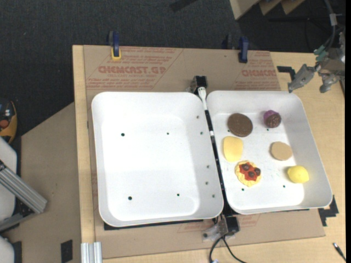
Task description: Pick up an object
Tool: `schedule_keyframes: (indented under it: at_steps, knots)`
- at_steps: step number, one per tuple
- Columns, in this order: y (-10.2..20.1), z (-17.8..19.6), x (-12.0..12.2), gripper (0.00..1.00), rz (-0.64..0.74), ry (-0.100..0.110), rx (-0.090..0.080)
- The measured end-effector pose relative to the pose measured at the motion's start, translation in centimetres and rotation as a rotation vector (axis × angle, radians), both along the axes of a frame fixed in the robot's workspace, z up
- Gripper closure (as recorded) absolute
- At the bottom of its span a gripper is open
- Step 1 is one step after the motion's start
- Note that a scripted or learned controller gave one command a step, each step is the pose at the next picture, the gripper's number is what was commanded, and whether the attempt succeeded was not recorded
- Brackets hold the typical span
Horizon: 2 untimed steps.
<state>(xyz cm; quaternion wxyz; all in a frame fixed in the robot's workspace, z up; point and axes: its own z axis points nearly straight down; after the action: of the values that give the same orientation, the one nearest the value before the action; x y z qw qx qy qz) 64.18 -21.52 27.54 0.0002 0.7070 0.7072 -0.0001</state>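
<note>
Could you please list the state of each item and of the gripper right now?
Brown disc: flat in the right bin.
Purple piece: resting, untouched.
Pale yellow piece: lying flat.
Tan disc: lying flat.
Pizza toy: flat, toppings up.
Yellow lemon: resting.
Gripper: outside the bins, holding nothing.

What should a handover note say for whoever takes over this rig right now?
Gripper: up at the bench's far right corner, outside the bins, holding nothing; whether its fingers are open or shut cannot be told.
Right bin holds six items: brown disc, purple piece, pale yellow piece, tan disc, pizza-like piece, yellow ball.
Done: nothing picked yet.
Left: reach into the right bin, grasp one item, lift it.
</note>
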Motion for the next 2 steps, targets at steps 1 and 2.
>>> schedule_keyframes:
  at_steps: [1, 2]
  knots:
    - [9.2, -5.7, 2.6, 0.00, 0.008, 0.005, 0.004]
    - [16.9, -9.3, 2.4, 0.00, 0.007, 0.005, 0.003]
